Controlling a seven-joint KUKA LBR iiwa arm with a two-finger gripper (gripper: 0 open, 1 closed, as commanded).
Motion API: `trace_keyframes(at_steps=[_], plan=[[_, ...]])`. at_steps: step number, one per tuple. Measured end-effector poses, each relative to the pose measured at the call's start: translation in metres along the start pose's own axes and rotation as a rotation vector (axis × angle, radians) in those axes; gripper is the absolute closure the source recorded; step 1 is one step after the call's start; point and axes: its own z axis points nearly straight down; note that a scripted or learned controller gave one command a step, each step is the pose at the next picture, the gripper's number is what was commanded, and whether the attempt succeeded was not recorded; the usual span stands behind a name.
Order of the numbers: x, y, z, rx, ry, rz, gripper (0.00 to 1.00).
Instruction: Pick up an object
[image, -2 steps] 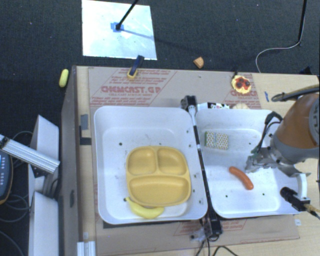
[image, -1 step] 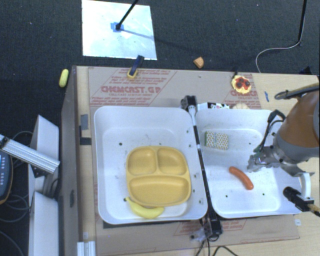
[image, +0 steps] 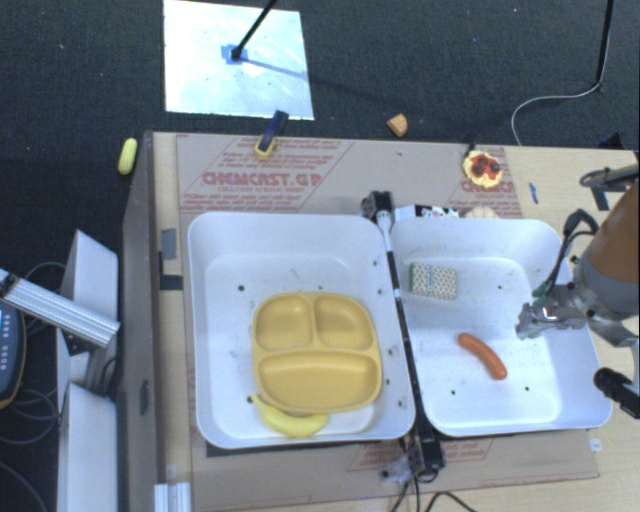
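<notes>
White plastic makes up the two shallow bins that we see side by side on the cardboard-covered worktop (image: 300, 165), the left bin (image: 215, 300) in the middle of the frame and the right bin (image: 520, 400) toward the right edge. In the left bin lies a yellow divided plastic plate (image: 318, 350) with three compartments, and a yellow toy banana (image: 292, 421) rests just below it, touching the plate's lower edge.

In the right bin we find two things. A small grey-and-white speckled rectangular block (image: 434, 280) sits near the bin's upper left, close to the divider between the bins. A reddish-orange toy sausage (image: 482, 356) lies on the bin floor toward the centre, slanted from upper left to lower right, apart from the block.

The grey arm with its orange band (image: 610, 250) enters at the right edge of the frame. Its gripper (image: 537, 319) hangs over the right side of the right bin, near the sausage, to its upper right, but not touching it. We cannot tell whether the fingers are spread or pressed together, and we see nothing between them.

Outside the bins, a small round toy with red and dark dots (image: 484, 167) lies on the worktop at upper right, and a small orange piece (image: 398, 124) and a yellow oval object (image: 127, 156) lie on the dark floor (image: 80, 80) beyond the worktop.
</notes>
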Motion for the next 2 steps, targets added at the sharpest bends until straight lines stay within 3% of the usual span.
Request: trace_keyframes(at_steps=[1, 2], plan=[[0.035, -0.012, 0.013, 0.002, 0.002, -0.003, 1.00], [0.008, 0.027, 0.014, 0.001, 0.001, -0.003, 1.00]])
